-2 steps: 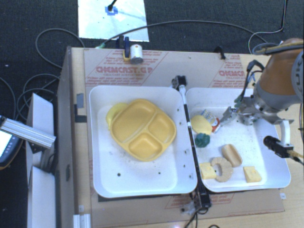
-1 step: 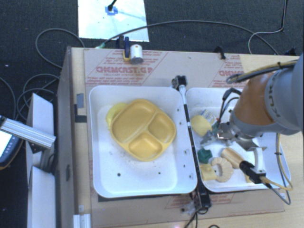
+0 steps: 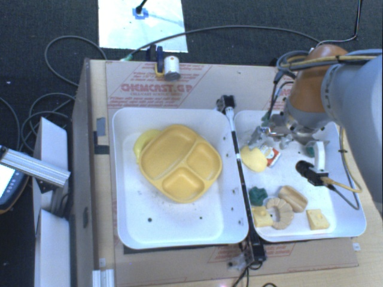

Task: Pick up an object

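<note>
My gripper (image 3: 273, 139) hangs low over the back left part of the right bin (image 3: 341, 178). Just in front of it lie a pale yellow lemon-shaped piece (image 3: 254, 159) and a small red and white item (image 3: 273, 155); I cannot tell whether the gripper touches either. Nearer the front of the same bin are a dark green piece (image 3: 258, 195), a yellow cube (image 3: 261, 216), a beige ring (image 3: 280, 211), a tan bread-like piece (image 3: 294, 197) and a yellow cheese wedge (image 3: 317, 219).
The left bin (image 3: 137, 220) holds a yellow divided plate (image 3: 179, 162) lying over another yellow thing (image 3: 142, 142). A black divider clip (image 3: 227, 104) sits where the bins meet at the back. A small cylinder (image 3: 171, 68) stands on the cardboard behind the bins.
</note>
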Robot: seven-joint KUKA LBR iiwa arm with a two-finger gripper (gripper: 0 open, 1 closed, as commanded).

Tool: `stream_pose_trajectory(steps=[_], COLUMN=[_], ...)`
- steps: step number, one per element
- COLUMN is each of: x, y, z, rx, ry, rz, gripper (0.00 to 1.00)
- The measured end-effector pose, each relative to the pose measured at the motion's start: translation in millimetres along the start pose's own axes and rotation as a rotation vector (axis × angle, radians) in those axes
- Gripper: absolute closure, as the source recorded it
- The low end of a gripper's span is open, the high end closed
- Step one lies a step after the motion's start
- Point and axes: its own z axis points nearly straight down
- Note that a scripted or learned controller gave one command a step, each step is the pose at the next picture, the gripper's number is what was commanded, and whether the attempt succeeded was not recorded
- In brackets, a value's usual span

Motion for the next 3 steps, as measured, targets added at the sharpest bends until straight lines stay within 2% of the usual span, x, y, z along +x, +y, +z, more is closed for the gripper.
stream_pose_trajectory(steps=[1, 2, 3], x=[-31.4, -32.1, -32.2], y=[-12.6, -12.2, -12.3], z=[21.0, 9.6, 9.8], rx=[-0.004, -0.003, -0.003], ry=[0.001, 0.0, 0.0], rz=[0.001, 0.0, 0.0], gripper=[0.0, 1.0, 0.0])
